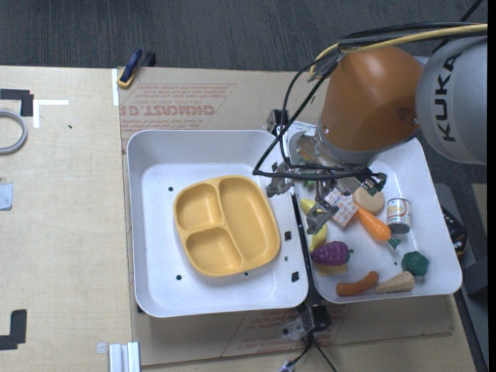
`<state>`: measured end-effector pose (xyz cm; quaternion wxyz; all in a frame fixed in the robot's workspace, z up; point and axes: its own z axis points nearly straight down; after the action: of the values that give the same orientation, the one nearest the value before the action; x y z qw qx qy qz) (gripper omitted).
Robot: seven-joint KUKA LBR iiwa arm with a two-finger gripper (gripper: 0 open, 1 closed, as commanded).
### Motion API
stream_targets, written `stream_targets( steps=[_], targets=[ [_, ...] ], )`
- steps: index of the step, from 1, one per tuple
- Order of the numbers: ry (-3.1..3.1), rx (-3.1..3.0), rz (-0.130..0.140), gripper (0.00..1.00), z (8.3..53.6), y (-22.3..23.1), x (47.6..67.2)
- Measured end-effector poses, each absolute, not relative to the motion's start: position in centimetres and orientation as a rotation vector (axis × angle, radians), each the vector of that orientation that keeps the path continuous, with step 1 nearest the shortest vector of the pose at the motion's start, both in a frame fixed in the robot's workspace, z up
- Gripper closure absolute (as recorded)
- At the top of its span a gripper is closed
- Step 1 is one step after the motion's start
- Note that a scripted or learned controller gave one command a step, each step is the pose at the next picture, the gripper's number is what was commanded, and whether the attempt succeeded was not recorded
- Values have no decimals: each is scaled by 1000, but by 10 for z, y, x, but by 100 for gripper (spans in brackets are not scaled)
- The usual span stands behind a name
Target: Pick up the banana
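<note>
The banana (318, 240) is seen as a yellow sliver in the right bin (434, 208), close against that bin's left wall, with most of its body hidden under other things. A small yellow patch shows near the top at the wall, and another yellow edge shows lower down beneath the purple grapes (332, 253), so its long axis is judged to run roughly up and down the view, along the wall. This cannot be fixed with certainty, since so little of it is exposed.

The end effector (319, 217) is placed directly over the upper part of the banana, with dark finger parts reaching down beside the wall. Whether the fingers are spread or closed cannot be told, and nothing is seen held between them. The banana is therefore judged to lie just below and slightly toward the near edge from the end effector, so that a short descent with the fingers set across the long axis would be called for.

Just to the right, a small red-and-white packet (340, 204) is found, then an orange carrot (373, 225), a round tan piece (369, 201) and a small can (397, 211). A sausage (357, 284), a cone-shaped piece (395, 283) and a green vegetable (415, 263) lie along the near wall. In the left bin (147, 231), 1 yellow divided plate (226, 225) with 3 compartments is set, well apart from the banana.
</note>
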<state>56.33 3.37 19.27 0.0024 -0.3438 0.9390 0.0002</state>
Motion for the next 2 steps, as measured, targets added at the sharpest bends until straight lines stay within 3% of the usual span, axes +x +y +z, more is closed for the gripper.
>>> stream_targets(
  steps=[1,2],
  targets=[
    [2886,-1236,0,0,194,-6,512],
    [2660,-1667,-1,0,193,-13,503]
  ],
)
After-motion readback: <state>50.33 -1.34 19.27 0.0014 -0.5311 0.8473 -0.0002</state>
